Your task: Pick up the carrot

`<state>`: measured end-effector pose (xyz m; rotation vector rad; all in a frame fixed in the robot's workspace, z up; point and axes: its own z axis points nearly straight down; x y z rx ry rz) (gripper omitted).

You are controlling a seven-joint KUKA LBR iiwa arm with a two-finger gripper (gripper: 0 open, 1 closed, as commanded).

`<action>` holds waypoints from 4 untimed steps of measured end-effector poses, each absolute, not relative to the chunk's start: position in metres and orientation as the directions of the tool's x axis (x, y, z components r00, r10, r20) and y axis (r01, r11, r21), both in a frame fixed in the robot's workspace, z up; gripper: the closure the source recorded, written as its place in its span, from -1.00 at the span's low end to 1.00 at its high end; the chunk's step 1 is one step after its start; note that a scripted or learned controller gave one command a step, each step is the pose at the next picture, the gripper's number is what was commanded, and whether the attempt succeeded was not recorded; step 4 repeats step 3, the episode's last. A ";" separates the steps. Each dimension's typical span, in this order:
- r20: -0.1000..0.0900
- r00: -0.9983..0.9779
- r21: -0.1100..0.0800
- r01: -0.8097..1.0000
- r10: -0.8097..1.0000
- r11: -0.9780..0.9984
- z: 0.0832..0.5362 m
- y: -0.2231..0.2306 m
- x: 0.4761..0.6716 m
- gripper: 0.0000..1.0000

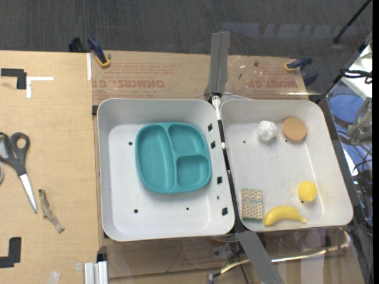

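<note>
Camera view looks down on a table (47, 117) with two white bins side by side. The left bin (103, 158) holds a teal divided plate (174, 157) near its middle. The right bin (331, 158) holds a white crumpled lump (267, 130) and a round tan disc (294, 129) close together near the far wall. A lemon (307, 191), a banana (284, 216) and a small printed box (252, 204) lie near the front wall, the box just beside the banana's end. Where the carrot lies I cannot tell: none of these shapes reads clearly as one, and the tan disc is only the nearest in colour. Whether the end effector is open or closed cannot be told from this view either. If the carrot is a toy like the fruit here, it is probably light, stiff and smooth, so it could slip; a hold across its thicker half, square to its length, seems safest. The bin walls may crowd a grasp near the edges, and the banana, lemon and box sit close enough together to hinder a descent there. Scissors (19, 158) lie on the table, well apart from both bins.
</note>
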<state>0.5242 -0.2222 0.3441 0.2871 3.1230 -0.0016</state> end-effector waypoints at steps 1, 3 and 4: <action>-0.003 -0.997 0.000 0.079 0.079 0.997 0.259 -0.222 0.479 1.00; -0.006 -1.000 -0.002 0.021 0.021 1.000 0.341 -0.223 0.488 1.00; -0.006 -1.000 -0.002 0.021 0.021 1.000 0.341 -0.223 0.488 1.00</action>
